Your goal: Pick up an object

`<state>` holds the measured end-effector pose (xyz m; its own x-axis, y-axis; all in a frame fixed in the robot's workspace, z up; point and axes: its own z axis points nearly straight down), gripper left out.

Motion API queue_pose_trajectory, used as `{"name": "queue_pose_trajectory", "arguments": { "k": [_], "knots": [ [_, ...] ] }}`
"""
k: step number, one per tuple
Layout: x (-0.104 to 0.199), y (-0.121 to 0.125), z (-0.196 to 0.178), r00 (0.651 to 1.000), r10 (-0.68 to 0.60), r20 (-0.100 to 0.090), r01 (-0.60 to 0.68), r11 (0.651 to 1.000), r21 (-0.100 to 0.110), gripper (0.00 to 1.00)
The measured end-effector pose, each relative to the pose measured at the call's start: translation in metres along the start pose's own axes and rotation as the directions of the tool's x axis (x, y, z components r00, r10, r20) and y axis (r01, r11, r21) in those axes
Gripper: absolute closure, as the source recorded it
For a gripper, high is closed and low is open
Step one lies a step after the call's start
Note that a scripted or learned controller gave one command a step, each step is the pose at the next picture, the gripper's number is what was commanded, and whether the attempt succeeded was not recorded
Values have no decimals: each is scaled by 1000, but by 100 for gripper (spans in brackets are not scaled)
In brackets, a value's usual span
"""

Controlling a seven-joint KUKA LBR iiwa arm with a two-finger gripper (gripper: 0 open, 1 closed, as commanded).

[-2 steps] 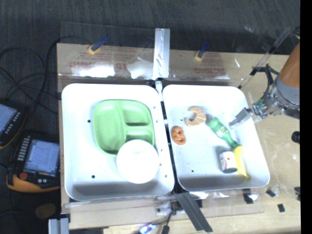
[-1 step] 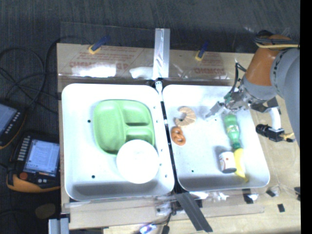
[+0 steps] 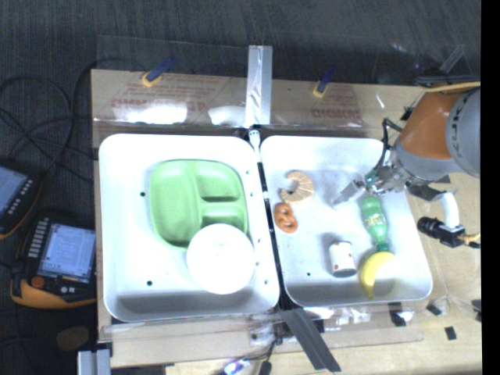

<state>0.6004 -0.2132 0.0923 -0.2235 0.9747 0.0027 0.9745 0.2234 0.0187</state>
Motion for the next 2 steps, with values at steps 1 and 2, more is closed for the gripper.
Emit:
{"name": "queue_pose_trajectory", "arguments": {
  "k": [1,2],
  "knots": [
    [10,-50,-2,998,-55,2,55,998,-2,0],
    [43,-89,0,996,-87,12,87,996,5,0]
  ]
}}
